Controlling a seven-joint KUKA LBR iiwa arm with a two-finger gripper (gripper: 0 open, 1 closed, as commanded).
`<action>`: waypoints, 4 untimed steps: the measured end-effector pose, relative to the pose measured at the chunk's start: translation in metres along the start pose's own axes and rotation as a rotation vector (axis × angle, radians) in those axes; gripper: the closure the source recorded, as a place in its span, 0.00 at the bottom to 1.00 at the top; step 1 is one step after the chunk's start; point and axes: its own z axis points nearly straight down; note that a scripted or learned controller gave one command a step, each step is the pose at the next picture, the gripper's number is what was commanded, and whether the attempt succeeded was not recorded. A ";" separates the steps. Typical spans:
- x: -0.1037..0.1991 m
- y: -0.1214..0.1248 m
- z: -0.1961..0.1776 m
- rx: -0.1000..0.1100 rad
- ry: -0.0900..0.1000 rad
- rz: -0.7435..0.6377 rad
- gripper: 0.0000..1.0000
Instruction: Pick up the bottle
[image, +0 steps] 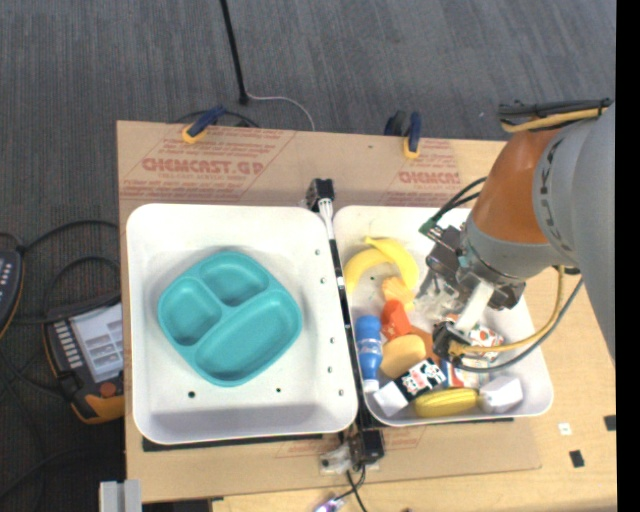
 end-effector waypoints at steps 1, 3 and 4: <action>0.000 0.000 0.000 0.001 0.000 -0.001 0.00; 0.066 -0.097 0.036 0.004 -0.001 0.069 0.00; 0.066 -0.097 0.027 0.006 -0.004 0.067 1.00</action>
